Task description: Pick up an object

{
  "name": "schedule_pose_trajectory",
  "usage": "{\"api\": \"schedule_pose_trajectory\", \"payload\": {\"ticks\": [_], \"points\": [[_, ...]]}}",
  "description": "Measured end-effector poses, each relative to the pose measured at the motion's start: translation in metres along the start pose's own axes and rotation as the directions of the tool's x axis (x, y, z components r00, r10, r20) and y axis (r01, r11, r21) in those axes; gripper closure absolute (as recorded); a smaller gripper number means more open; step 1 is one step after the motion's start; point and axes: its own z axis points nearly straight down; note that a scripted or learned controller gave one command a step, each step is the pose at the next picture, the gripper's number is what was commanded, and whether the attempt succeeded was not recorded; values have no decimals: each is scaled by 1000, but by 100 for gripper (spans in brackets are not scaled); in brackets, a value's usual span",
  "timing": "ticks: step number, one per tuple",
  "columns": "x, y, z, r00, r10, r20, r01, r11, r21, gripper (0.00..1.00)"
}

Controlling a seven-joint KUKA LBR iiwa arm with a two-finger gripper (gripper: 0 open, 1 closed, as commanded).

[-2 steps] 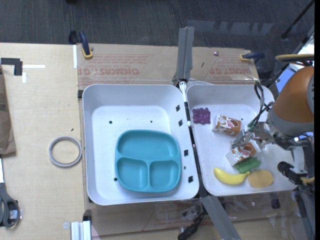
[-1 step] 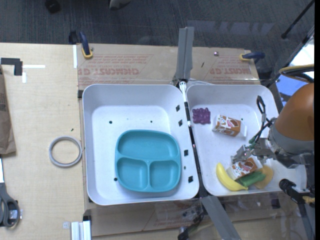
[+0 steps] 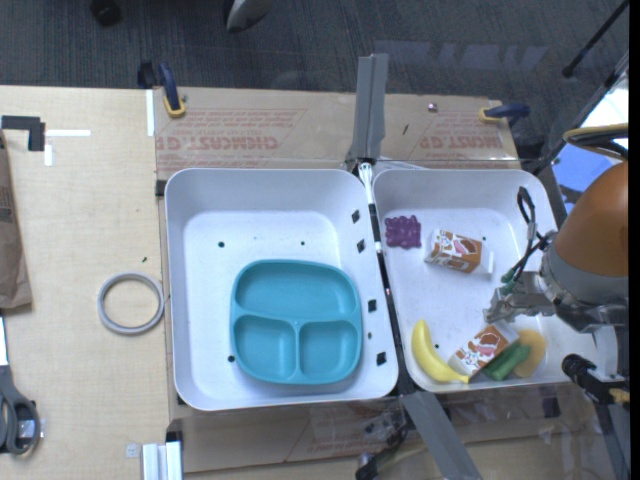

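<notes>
Gripper (image 3: 503,306): low over right bin (image 3: 470,190), near its right wall, just above the near-right cluster of items; finger spacing not discernible; nothing seen between fingers. Arm entering from right, orange band (image 3: 601,226) above wrist.

Small carton (image 3: 479,348), red and white: directly below gripper, tilted, near bin's front edge.
Green vegetable (image 3: 509,359): touching carton's right side, against front-right corner.
Yellow-orange piece (image 3: 531,345): just beside green vegetable, toward right wall.
Banana (image 3: 430,356): left of carton, curved along front edge, tip touching or nearly touching carton.
Second carton (image 3: 457,250): mid-bin, well apart from gripper, lying tilted.
Purple grapes (image 3: 402,231): beside second carton, near bin's left wall.

Left bin (image 3: 200,208): teal divided tray (image 3: 296,320), three compartments, toward front edge.

Bench, left of bins: grey ring (image 3: 130,302); scissors (image 3: 17,419) at front-left edge; brown paper bag (image 3: 10,238) at left edge.
</notes>
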Motion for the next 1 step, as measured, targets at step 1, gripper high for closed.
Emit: {"api": "schedule_pose_trajectory", "payload": {"ticks": [1], "points": [[0, -1, 0, 1000, 0, -1, 0, 1000, 2, 0]]}}
